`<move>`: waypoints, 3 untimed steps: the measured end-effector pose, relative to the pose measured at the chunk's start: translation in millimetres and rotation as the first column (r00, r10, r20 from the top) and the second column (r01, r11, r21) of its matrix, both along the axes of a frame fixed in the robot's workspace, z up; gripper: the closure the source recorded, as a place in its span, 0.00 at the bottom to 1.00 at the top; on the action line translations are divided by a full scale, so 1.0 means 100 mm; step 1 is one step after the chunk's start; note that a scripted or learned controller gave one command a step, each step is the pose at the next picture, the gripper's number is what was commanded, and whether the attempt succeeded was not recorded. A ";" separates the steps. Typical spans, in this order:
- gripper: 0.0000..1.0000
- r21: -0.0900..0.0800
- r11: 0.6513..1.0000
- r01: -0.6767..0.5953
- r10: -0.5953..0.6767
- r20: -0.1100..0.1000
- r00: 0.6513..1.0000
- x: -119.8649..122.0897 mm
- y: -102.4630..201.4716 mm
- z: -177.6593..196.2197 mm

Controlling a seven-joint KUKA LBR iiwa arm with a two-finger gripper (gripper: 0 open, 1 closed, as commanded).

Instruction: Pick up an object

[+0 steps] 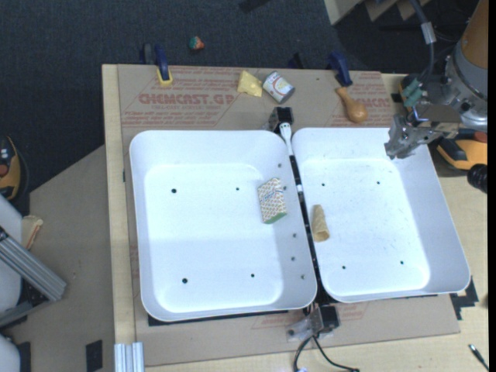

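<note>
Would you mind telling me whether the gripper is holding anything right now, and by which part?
Nothing is visibly held: the gripper hovers over the right bin's upper right corner, apart from the tan roll.

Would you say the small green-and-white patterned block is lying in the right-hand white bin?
No, the green-and-white patterned block lies in the left white bin, near its right wall.
</note>
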State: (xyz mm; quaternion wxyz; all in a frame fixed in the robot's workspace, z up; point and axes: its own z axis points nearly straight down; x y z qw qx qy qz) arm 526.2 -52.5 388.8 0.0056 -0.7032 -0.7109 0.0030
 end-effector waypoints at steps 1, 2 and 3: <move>1.00 -0.008 1.000 0.018 -0.018 0.020 1.000 -0.12 -0.80 0.56; 1.00 -0.010 1.000 0.020 -0.020 0.018 1.000 -0.45 -1.60 0.80; 1.00 -0.002 1.000 0.006 -0.006 0.007 1.000 0.23 -1.31 -0.14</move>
